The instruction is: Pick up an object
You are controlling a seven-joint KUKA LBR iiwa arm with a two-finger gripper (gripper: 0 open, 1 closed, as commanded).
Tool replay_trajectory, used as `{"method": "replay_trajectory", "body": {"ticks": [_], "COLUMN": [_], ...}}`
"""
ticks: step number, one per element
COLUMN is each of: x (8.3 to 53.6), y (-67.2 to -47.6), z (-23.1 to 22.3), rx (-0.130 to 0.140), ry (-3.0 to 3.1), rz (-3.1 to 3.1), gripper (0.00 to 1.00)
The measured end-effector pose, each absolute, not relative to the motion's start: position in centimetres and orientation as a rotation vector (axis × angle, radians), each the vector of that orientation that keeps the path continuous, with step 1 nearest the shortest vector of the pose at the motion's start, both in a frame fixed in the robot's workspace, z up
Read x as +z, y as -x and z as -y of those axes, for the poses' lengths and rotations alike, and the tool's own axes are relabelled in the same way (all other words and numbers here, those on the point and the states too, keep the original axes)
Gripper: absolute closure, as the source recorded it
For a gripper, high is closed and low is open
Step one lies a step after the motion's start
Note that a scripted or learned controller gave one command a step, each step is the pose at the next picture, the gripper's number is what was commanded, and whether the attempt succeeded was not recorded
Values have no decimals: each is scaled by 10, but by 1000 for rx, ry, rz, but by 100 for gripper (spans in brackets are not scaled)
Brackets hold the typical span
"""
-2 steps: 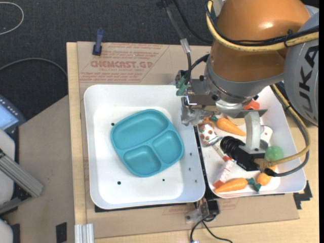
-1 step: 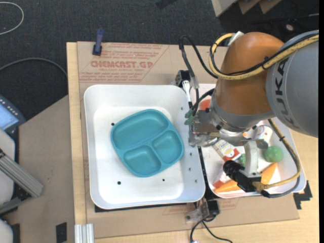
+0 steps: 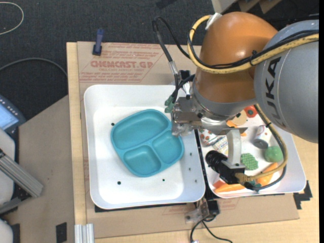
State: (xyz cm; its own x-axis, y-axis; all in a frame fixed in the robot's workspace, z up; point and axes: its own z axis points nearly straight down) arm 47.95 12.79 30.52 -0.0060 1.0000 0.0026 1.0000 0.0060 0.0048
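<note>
Carefully now: could bump the blue plate (image 3: 146, 142) edge or bin wall (image 3: 195, 158) going down, hovering so close. Gripper (image 3: 179, 127) squeezed or loose? Can't tell.

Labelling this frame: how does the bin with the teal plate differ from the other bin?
The plate bin holds one large teal divided plate; the other bin holds several small items. The plate bin lies in open view; the arm overhangs the other bin. Both are shallow and white.
</note>
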Motion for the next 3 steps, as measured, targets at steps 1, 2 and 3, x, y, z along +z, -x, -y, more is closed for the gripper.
{"method": "replay_trajectory", "body": {"ticks": [1,2,3], "x": [433,271,320], "y": [-480,-527,-480], "z": [-185,-134,-131], "rx": [26,-24,2], "ry": [-2208,-2233,-2221], "rz": [-2226,-2217,-2223], "gripper": [100,100,100]}}
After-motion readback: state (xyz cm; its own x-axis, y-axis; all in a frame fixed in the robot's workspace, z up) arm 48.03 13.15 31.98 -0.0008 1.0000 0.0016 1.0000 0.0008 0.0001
